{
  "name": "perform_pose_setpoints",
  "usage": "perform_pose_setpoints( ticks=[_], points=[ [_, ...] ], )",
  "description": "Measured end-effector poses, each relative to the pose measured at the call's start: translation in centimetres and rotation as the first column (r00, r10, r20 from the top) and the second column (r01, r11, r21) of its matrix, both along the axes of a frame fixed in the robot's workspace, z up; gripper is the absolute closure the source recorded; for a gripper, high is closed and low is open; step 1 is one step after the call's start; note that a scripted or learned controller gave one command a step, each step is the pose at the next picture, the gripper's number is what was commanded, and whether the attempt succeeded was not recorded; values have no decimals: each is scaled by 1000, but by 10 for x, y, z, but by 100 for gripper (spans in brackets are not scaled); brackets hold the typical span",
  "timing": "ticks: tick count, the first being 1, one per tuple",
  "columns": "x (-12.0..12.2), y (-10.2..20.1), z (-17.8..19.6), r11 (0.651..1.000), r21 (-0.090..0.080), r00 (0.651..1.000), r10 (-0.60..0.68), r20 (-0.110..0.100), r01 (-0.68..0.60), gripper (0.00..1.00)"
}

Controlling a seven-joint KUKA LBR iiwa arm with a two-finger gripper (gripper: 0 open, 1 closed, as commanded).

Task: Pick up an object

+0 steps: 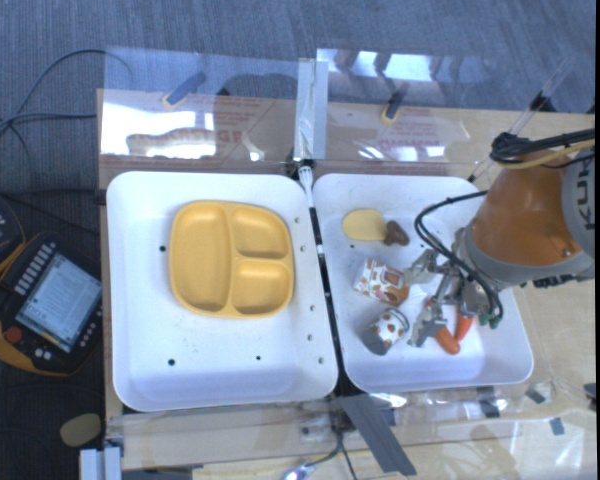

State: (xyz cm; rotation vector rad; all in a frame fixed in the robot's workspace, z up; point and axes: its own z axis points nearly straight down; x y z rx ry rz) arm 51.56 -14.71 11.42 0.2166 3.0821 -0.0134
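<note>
The right bin (500,363) holds several small items. A pale yellow flat piece (362,225) lies at the back with a small brown lump (396,233) against it. A white and brown patterned cup (380,282) lies in the middle, and a second patterned cup (385,328) with a grey rim lies nearer the front. An orange carrot-like toy (448,342) sits at the front right. My gripper (435,316) is low in this bin, just above and touching the area of the orange toy, right of the two cups. The wrist hides the contact point.
The left bin (140,368) carries a yellow three-compartment plate (230,258). A raised divider (320,268) separates the bins. Black cables (440,213) loop off the wrist over the right bin. A handheld pendant (50,303) lies off the bench at left.
</note>
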Motion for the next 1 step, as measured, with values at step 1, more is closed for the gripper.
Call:
perform_pose_setpoints(
  ticks=[1],
  points=[
    [-8,-4,-3,977,17,976,-215,23,214,0]
  ],
)
